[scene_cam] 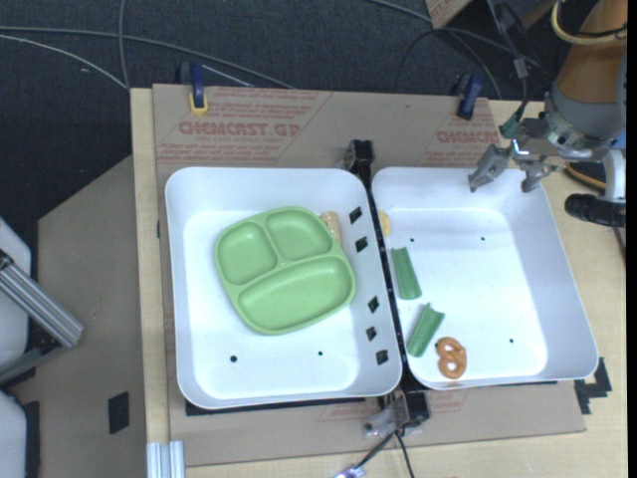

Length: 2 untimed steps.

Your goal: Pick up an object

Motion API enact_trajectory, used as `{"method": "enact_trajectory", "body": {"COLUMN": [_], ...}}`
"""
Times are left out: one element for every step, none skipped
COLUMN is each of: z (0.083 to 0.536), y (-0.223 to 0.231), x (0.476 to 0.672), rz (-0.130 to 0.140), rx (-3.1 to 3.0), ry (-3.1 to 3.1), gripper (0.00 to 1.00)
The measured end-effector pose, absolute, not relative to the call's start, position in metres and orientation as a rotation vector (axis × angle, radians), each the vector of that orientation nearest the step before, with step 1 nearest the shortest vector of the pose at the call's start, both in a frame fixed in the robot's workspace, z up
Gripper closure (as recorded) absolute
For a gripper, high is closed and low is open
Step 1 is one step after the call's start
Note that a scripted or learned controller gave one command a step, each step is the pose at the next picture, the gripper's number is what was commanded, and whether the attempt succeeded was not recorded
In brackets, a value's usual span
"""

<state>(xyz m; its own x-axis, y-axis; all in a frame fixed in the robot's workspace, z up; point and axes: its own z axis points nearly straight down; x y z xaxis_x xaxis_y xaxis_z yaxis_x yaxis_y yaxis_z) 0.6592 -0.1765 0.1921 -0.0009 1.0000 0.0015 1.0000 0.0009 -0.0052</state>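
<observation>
Dark carpet surrounds the bench (249,118); hand (510,173) spread wide over right bin (557,267)

Fixed overhead camera, slanted down on bins (189,297).

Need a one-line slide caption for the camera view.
Open gripper hovers at right bin's far edge; green sticks, pretzel untouched.

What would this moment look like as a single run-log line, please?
two-finger gripper: open, over far edge of right white bin | held: nothing | right bin: two green sticks, pretzel | left bin: green divided plate
</observation>
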Motion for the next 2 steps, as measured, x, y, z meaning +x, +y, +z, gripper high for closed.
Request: {"method": "enact_trajectory", "body": {"z": [0.138,0.085], "y": [-0.168,-0.167], "x": [0.665,0.664], "rz": [0.005,0.006], "rx": [-2.215,-2.215], "ry": [-2.219,-2.219], "gripper": [0.0,0.0]}}
